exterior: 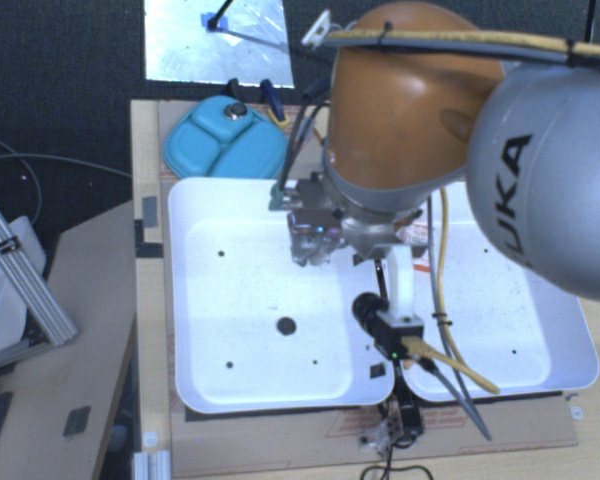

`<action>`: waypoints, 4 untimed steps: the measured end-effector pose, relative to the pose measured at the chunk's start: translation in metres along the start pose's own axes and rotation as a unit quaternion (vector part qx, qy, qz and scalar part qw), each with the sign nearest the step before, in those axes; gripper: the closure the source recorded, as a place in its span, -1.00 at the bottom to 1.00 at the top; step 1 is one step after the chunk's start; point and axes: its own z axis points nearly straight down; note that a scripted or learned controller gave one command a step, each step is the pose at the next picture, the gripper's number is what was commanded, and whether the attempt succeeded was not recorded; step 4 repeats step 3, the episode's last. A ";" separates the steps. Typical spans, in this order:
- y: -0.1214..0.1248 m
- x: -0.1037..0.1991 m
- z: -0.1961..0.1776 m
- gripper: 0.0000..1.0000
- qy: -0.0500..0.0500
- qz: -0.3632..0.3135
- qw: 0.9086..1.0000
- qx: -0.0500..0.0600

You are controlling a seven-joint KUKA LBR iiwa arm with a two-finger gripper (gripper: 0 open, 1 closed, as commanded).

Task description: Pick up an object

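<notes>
hovering over the left bin point(195, 268), gripper point(315, 240) under the orange wrist band point(410, 98), its opening and hold impossible to tell

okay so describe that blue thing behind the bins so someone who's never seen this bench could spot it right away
Start at the left white bin, the one away from the grey arm. Look just past its far edge, on the bench. The blue container sits there: a rounded, turquoise plastic shape with a small grey cap on top, the one brightly coloured thing beside the white bins.
</notes>
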 end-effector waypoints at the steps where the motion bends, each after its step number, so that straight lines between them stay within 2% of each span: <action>1: 0.004 -0.054 -0.055 1.00 0.001 0.006 1.000 -0.008; 2: 0.001 -0.122 -0.090 1.00 0.000 0.008 1.000 -0.008; 3: 0.001 -0.117 -0.087 -1.00 0.001 0.003 1.000 -0.006; 4: 0.001 -0.117 -0.087 -1.00 0.001 0.003 1.000 -0.006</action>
